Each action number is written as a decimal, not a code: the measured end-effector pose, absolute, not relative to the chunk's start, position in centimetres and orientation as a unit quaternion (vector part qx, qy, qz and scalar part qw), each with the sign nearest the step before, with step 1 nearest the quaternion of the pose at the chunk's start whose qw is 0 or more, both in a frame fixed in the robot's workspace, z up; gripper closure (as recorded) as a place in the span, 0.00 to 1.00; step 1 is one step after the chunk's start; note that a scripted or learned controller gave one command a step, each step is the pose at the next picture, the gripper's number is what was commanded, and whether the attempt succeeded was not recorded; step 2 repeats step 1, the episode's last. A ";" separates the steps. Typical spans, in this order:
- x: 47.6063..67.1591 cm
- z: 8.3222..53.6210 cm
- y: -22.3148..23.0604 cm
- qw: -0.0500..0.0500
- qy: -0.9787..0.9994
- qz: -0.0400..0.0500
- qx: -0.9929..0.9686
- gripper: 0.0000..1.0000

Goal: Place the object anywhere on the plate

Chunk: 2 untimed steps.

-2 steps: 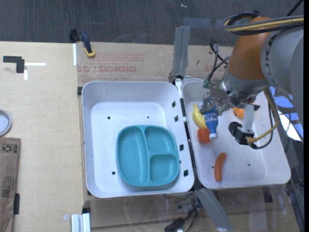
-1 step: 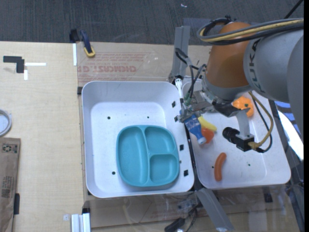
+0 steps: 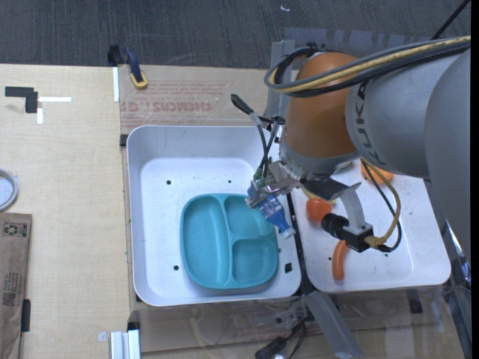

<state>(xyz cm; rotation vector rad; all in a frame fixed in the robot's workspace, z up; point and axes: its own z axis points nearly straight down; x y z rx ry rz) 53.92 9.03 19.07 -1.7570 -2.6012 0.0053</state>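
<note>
Apparently a small blue object [image 3: 275, 215] hung at the tip of the end effector [image 3: 268, 197], just over the right rim of the teal divided plate [image 3: 224, 249] in the left bin [image 3: 150, 200]. Whether it was truly pinched could not be told. Orange items [image 3: 318, 208] lay in the right bin [image 3: 419, 260].

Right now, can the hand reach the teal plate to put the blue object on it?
Probably yes. The hand hangs at the teal plate's upper right edge with the blue object at its tip; nothing blocks the way.
</note>
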 end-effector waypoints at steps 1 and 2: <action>53.9 19.1 9.0 0.001 -0.829 0.002 -0.560 0.00; 53.9 19.1 9.0 0.001 -0.829 0.002 -0.560 0.00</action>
